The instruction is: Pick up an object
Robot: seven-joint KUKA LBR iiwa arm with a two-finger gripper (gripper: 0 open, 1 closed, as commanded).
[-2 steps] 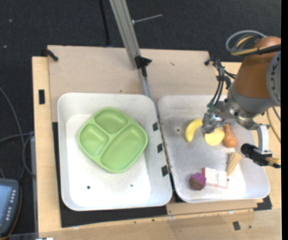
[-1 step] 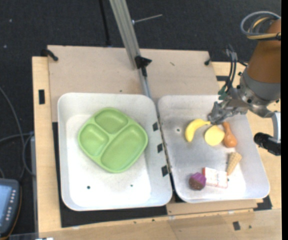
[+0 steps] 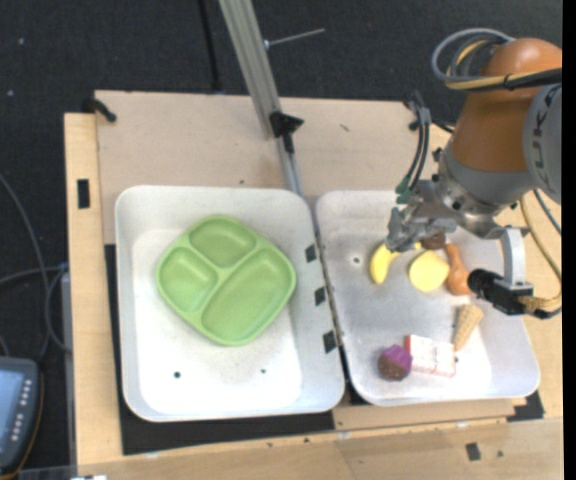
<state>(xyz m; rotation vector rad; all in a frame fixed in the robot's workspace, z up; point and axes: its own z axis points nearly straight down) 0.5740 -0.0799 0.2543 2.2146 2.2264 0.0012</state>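
My gripper (image 3: pixel 405 236) hangs over the back part of the right bin (image 3: pixel 508 368), reaching in from the right. Just below it in the view lies a small yellow banana-shaped piece (image 3: pixel 381 265), close to the gripper's tip; I cannot tell whether they touch. A round yellow lemon (image 3: pixel 428 272) lies right of it, with an orange carrot (image 3: pixel 455 268) beside that. Nearer the front lie a tan ice-cream cone (image 3: pixel 466 325), a white and red box (image 3: pixel 432 356) and a dark purple lump (image 3: pixel 394 363).
The left bin (image 3: pixel 143 368) holds a green divided plate (image 3: pixel 228 280). A metal pole (image 3: pixel 253 58) rises from the back of the bench between the bins. A black and white fitting (image 3: pixel 503 288) on the arm hangs over the right bin's right side.
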